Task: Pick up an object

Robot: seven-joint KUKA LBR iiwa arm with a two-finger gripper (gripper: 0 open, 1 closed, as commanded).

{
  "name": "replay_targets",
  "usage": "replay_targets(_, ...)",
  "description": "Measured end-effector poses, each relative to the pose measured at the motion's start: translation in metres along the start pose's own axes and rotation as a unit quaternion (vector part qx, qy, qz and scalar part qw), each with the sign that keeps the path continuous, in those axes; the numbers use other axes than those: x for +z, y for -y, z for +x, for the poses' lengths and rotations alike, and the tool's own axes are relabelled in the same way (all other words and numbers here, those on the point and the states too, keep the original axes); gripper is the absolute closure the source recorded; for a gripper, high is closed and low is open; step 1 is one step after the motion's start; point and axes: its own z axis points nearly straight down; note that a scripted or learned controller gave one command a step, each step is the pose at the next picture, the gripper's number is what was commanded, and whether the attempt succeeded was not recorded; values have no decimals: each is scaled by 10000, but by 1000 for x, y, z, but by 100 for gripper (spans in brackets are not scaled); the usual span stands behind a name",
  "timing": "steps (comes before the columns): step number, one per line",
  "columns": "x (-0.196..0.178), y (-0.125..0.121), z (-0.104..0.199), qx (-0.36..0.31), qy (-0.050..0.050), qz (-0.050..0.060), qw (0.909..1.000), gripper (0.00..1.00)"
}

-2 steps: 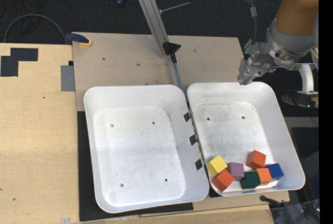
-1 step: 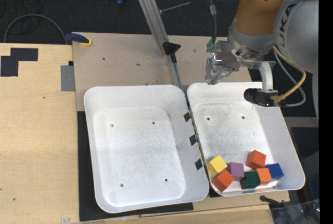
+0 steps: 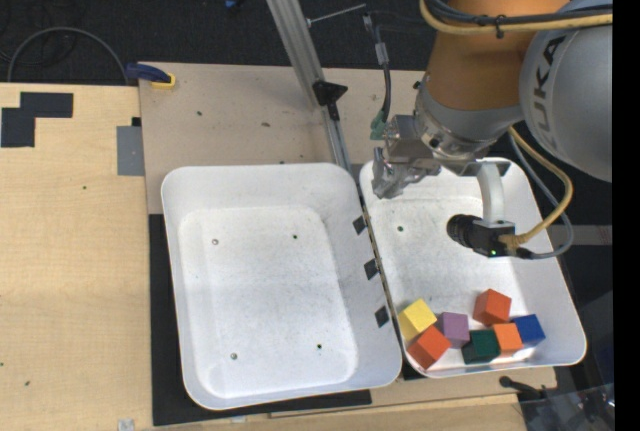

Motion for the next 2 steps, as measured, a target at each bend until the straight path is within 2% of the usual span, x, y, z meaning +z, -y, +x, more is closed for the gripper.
replay_targets(1,-11,1,43,6,5,-12,10000,100)
replay_targets(2,47,5,24,33,23,27,10000,100)
